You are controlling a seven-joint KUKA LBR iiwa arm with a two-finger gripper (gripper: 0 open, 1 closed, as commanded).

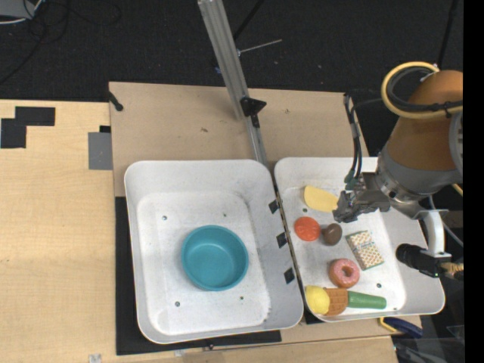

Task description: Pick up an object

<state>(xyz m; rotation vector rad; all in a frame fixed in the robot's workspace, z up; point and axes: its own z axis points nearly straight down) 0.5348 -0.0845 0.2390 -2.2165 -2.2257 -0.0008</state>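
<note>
Here we see two shallow white plastic bins side by side. The left bin (151,203) holds a smooth, round teal bowl (215,257) near its middle. The right bin (423,301) carries small toy foods: a yellow wedge (320,198) at twelve o'clock, a red tomato-like ball (306,228) and a brown, rounded lump (332,234) at the centre, a speckled, flat rectangular packet (365,249) at three o'clock, and a pink ring doughnut (344,273), a yellow lemon-like ball (318,300) and a green stick (366,302) toward six o'clock. The grey-and-orange arm (423,142) reaches in from three o'clock, its dark gripper (346,209) low between the wedge and the brown lump; we cannot tell how its jaws stand. A slanted aluminium rail (227,51) rises at twelve o'clock.
</note>
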